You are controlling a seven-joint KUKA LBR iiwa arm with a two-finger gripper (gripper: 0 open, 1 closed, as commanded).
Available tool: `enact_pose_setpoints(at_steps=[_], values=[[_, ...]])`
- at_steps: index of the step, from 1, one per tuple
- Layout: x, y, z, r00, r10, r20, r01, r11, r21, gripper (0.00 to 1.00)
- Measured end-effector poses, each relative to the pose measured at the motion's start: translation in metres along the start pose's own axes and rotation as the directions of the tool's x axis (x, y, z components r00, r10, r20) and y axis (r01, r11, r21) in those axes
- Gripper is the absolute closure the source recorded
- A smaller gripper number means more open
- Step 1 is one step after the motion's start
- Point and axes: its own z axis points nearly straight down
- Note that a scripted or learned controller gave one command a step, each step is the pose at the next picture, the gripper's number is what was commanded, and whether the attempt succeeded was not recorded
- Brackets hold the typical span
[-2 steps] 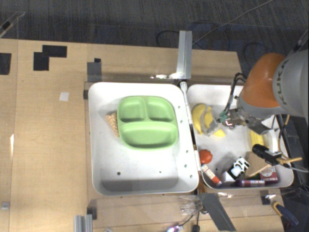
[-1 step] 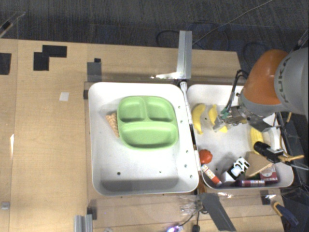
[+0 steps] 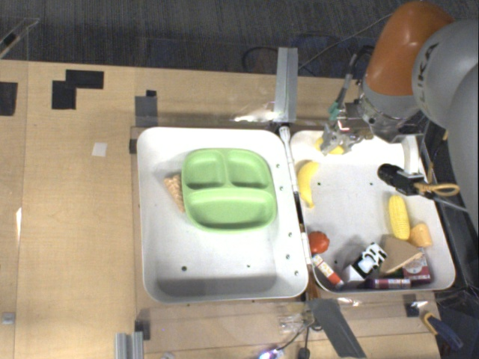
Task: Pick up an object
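My gripper (image 3: 338, 134) hangs over the far left corner of the right bin (image 3: 352, 193), under the grey arm with the orange band. A small yellow thing (image 3: 334, 149) shows right at its tip; whether it is gripped is unclear. A banana (image 3: 307, 182) lies just below the gripper along the bin's left wall. A corn cob (image 3: 399, 215) and a small orange piece (image 3: 420, 235) lie at the right side. Near the front are a red tomato-like item (image 3: 319, 241), a red marker (image 3: 328, 271), a black-and-white item (image 3: 370, 259), a brown wedge (image 3: 401, 253) and a dark red pen (image 3: 397, 280).
The left bin (image 3: 161, 260) holds a green divided plate (image 3: 227, 188) with a tan crumbly item (image 3: 174, 191) tucked at its left edge. A grey metal post (image 3: 287, 88) stands behind the wall between the bins.
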Motion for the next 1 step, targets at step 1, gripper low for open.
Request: enact_pose_setpoints(at_steps=[1], values=[[-0.0092,-0.0263,-0.0551,0.992,-0.13,0.001,0.13,0.992,0.0,1.0]])
